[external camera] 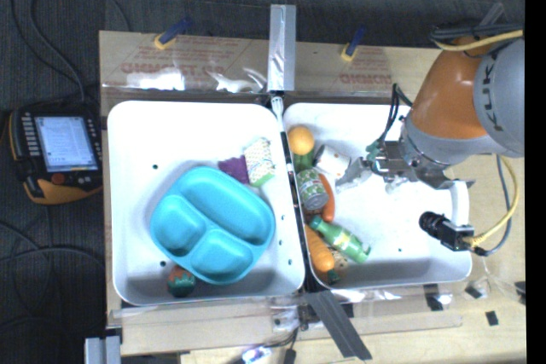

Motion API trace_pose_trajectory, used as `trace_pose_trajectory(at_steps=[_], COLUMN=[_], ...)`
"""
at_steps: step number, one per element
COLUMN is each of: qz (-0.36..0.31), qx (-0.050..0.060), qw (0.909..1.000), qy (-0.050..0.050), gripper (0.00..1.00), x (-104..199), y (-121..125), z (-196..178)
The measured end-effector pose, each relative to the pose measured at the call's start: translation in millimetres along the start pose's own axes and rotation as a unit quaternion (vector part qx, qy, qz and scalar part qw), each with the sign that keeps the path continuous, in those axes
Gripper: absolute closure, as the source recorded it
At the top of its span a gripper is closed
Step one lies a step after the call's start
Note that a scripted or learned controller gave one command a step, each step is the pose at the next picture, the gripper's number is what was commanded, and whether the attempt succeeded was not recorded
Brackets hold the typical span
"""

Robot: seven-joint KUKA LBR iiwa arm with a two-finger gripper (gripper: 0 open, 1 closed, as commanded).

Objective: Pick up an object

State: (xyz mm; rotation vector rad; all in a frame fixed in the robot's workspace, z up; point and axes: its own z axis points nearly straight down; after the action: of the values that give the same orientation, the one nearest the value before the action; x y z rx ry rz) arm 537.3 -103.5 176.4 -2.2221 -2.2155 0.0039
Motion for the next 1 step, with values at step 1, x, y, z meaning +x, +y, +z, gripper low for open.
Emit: trace_pose_trajectory(at_steps=[1], qz=[-0.025], qx=[-0.009], qw=[0.9996], qy=[-0.003], gripper=[0.00], x=[1.3], y=[110.0], z=[75.6])
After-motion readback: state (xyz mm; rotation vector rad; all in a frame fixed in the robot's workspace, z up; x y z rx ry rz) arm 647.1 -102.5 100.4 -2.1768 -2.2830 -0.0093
